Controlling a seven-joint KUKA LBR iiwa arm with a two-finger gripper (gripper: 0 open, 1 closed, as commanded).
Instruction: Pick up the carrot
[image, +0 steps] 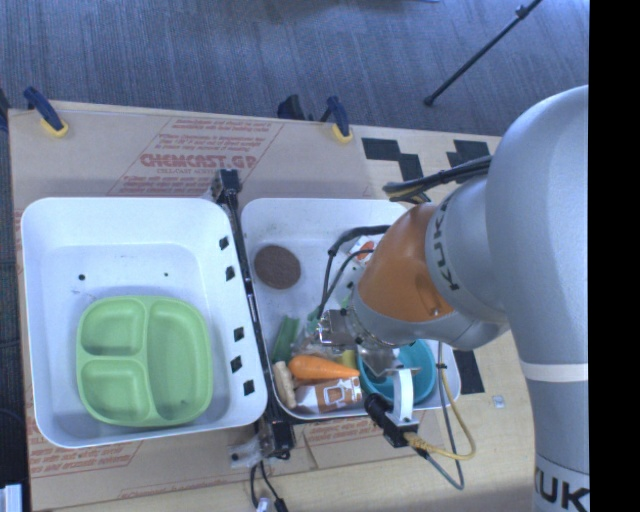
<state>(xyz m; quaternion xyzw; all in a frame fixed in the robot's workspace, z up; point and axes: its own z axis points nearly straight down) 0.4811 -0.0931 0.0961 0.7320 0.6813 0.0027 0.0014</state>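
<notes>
1. Carrot (322, 369) lies in the right bin (300, 215), near the front edge, not lifted.
2. Gripper (345, 340) hovers just above it; whether it's open, I cannot tell.
3. Grasp and lift remain.

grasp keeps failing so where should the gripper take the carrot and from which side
Grip the carrot around its thick middle, coming straight down from above with the fingers closing across its width. It lies flat, long axis left to right, hemmed in by other items near the right bin's front wall, so a side approach looks blocked.
</notes>
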